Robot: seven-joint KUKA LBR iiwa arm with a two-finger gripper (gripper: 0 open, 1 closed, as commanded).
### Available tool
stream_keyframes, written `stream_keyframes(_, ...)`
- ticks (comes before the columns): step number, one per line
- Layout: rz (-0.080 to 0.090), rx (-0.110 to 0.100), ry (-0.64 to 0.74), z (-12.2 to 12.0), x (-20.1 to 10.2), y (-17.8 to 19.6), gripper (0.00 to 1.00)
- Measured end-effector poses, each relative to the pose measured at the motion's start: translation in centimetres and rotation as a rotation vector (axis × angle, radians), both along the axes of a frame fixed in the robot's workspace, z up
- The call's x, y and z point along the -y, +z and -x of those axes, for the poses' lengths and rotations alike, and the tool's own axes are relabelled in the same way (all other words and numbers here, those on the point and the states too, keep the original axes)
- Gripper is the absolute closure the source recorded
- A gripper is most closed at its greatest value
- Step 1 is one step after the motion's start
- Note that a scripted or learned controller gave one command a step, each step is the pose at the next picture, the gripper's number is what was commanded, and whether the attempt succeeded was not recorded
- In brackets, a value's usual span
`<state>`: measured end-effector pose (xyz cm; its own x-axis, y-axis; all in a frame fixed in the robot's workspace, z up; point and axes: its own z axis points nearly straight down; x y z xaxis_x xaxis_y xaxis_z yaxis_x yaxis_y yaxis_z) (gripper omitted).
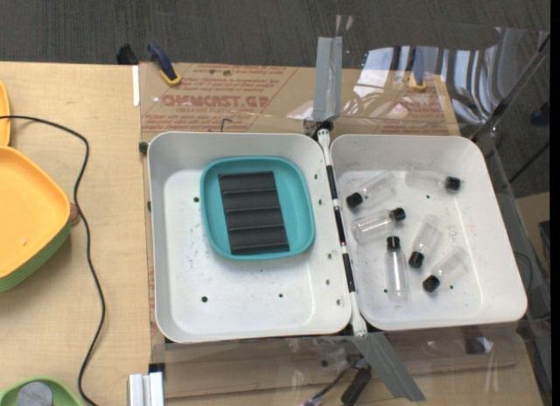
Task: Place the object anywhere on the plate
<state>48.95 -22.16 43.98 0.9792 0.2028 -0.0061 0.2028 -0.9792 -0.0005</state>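
Clear vials lie scattered in the bin right of the teal plate; none has been picked, so a grasp is judged next.

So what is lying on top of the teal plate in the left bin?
A black ribbed object lies flat on the teal plate, covering its middle. The plate surface beneath it is hidden.

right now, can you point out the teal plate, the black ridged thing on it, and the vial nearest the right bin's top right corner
teal plate (213,212), camera view, on its bare left rim
black ridged block (253,213), camera view, on its middle ridge
clear vial (435,180), camera view, on its clear body, left of the black cap
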Motion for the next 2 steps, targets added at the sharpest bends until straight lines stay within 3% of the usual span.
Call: stream_keyframes(2,0.0,0.001,0.001,-1.79,-0.01,0.01,0.0)
